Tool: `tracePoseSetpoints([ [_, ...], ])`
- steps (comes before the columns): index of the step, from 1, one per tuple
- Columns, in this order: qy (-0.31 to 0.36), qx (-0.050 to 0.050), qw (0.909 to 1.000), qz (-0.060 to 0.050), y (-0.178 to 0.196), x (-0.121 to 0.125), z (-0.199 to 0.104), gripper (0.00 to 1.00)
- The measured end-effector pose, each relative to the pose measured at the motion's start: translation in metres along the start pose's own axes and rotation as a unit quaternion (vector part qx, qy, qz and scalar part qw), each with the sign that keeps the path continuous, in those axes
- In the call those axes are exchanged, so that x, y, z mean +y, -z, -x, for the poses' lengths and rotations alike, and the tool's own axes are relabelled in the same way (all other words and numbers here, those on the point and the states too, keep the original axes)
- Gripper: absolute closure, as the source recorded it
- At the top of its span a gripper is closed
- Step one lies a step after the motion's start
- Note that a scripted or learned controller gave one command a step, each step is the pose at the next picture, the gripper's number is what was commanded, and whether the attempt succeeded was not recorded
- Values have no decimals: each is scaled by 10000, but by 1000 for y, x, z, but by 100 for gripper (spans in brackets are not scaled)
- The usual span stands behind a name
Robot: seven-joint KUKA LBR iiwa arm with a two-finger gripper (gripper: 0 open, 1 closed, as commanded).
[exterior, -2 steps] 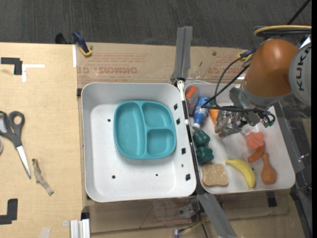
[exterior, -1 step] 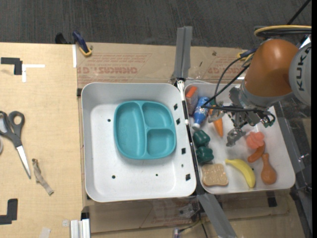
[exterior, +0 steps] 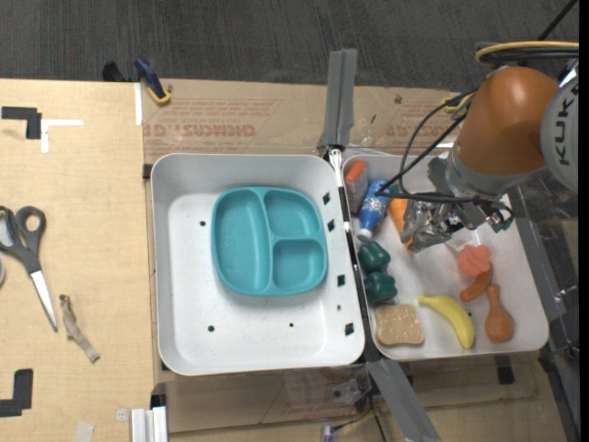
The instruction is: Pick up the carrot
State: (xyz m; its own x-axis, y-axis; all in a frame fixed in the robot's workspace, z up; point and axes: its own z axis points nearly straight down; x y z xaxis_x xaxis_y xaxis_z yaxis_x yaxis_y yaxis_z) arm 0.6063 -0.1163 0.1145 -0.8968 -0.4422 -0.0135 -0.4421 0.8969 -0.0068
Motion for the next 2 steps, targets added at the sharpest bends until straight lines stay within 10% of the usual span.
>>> tracePoseSetpoints([
  [1,1326,47,9911,41,-22,25,2,100],
  [2,1667,39,9860,40,165,46,-55,100],
])
